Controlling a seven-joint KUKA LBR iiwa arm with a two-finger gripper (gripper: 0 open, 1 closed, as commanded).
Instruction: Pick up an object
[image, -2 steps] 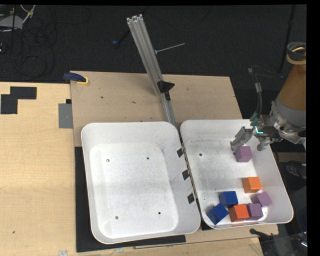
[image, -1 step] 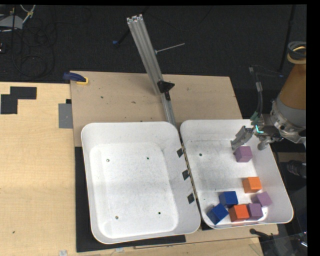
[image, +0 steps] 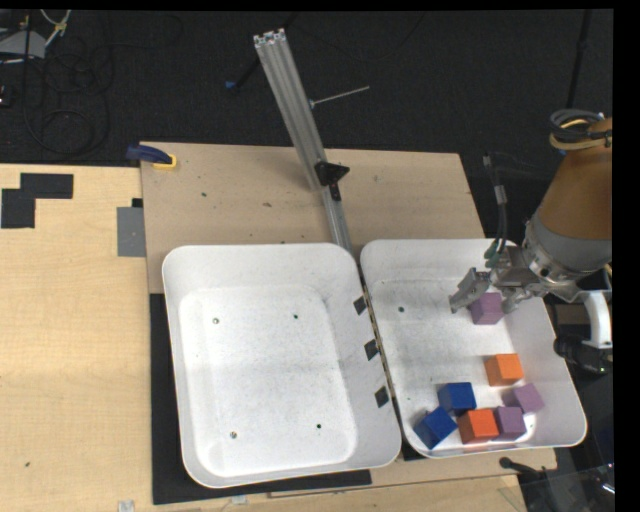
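My gripper (image: 488, 296) hangs over the upper right part of the right bin (image: 420, 270), reaching in from the right. A purple block (image: 487, 309) sits between its fingers, and the gripper is shut on it. Other blocks lie in the bin's near right corner: an orange block (image: 504, 369), a purple block (image: 525, 398), a blue block (image: 458, 397), a second blue block (image: 435, 427), a second orange block (image: 480, 425) and a small purple block (image: 511, 422).
The left bin (image: 200, 280) stands beside the right one, with black clips (image: 370, 349) along the shared rim. A slanted metal rail (image: 300, 130) rises behind the bins. The arm's grey body and orange band (image: 580, 200) stand at the right.
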